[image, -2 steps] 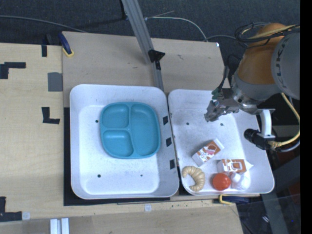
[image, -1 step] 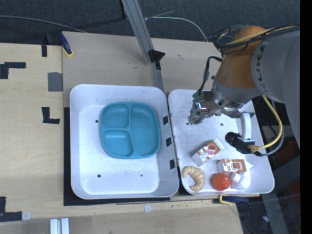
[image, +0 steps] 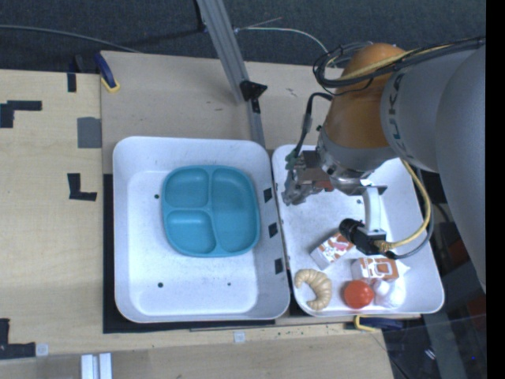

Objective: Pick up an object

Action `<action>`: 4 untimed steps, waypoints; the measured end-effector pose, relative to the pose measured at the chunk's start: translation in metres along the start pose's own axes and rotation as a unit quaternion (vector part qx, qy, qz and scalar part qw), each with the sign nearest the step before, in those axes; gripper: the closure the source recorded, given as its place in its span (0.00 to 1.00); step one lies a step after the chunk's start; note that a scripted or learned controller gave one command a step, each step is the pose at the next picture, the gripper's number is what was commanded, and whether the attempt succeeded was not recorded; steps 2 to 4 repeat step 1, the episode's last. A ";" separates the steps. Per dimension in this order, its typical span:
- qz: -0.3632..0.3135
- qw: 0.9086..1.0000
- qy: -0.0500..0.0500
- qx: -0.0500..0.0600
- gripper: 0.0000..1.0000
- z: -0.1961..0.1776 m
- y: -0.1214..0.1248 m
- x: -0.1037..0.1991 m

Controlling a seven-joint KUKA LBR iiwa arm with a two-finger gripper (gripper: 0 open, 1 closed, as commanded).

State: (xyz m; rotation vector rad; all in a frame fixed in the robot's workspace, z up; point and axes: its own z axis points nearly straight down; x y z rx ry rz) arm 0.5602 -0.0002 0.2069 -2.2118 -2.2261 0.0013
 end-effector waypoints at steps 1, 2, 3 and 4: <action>-0.001 1.000 0.000 -0.001 1.00 -0.019 0.004 0.055; -0.001 1.000 0.000 -0.001 1.00 -0.019 0.004 0.055; -0.001 1.000 0.000 -0.001 1.00 -0.019 0.004 0.055; -0.001 1.000 0.000 -0.001 1.00 -0.019 0.004 0.055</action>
